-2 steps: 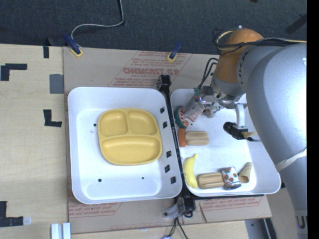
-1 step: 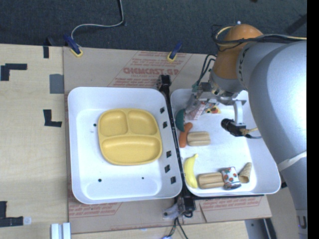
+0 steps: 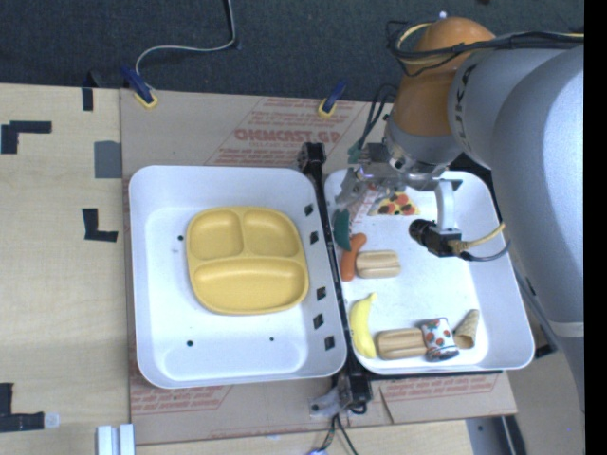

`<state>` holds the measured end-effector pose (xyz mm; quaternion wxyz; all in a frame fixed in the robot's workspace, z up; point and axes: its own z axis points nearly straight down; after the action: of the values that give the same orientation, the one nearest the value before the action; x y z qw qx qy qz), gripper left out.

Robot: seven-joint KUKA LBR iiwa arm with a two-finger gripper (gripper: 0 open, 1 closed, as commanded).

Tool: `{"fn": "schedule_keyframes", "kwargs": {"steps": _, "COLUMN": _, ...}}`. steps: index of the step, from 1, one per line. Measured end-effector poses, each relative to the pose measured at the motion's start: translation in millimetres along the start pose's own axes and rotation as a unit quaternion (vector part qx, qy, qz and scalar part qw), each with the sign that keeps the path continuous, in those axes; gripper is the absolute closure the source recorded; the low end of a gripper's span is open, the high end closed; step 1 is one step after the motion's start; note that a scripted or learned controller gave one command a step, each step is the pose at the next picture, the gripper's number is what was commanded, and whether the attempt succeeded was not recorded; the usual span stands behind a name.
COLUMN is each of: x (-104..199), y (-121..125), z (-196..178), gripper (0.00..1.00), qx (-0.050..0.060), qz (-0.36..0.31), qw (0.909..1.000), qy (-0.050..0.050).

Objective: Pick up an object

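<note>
Along the near wall of the right bin lie a banana, a bread roll and a small patterned can, with a second roll and a carrot further in. Beyond them the gripper hangs over the bin's far left corner; whether it is released or clenched cannot be told. For a clean pick, descend vertically onto a well-separated item such as the second roll, not the crowded front row.

Glossy yellow plastic tray
</note>
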<state>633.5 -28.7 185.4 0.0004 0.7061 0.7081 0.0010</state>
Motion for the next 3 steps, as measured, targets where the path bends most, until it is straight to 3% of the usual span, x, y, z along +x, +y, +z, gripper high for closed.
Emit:
{"fn": "schedule_keyframes", "kwargs": {"steps": 1, "x": 43, "y": 35, "z": -65, "gripper": 1.00, "qx": 0.000, "qz": 0.000, "qw": 1.0000, "qy": -0.001}}
{"fn": "schedule_keyframes", "kwargs": {"steps": 2, "x": 101, "y": 7, "z": -78, "gripper": 1.00, "qx": 0.002, "qz": 0.000, "qw": 1.0000, "qy": 0.000}}
{"fn": "schedule_keyframes", "kwargs": {"steps": 3, "x": 120, "y": 34, "z": -75, "gripper": 1.00, "qx": 0.002, "qz": 0.001, "qw": 1.0000, "qy": -0.001}}
